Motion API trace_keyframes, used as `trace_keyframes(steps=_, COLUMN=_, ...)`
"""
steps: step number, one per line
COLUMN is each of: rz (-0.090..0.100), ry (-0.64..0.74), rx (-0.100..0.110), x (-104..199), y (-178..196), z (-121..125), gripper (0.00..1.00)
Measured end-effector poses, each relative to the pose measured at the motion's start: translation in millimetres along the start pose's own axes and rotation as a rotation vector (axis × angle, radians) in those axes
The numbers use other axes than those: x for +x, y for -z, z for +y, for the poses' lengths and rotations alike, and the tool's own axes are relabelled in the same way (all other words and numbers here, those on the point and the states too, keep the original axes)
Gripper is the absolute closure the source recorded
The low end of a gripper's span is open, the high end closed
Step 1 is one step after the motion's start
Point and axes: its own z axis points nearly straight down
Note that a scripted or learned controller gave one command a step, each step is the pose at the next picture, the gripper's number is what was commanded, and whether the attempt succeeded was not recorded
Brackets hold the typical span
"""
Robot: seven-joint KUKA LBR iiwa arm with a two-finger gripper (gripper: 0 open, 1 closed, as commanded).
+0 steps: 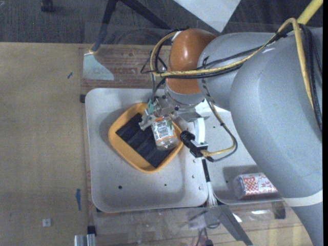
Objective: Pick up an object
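While poised over left white bin [102, 188], hand [154, 118] touching small clear labelled bottle [163, 132], lying in orange tray [119, 137], grip state unclear, red-patterned box [254, 184] in right bin [225, 191].

The arm [271, 101] is made of big, smooth, rounded grey shells. Above the wrist there is a shiny orange band [187, 60], shaped like a dome. Yellow and black cables [225, 65] run along the outside of the shells, and one yellow cable [225, 150] makes a loop at about 6 o'clock from the band.
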Motion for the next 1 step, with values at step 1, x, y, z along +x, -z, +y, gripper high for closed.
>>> trace_keyframes(steps=1, rz=0.000, ry=-0.001, rx=-0.001, x=-0.4, y=9.7, z=0.7, gripper=1.00)
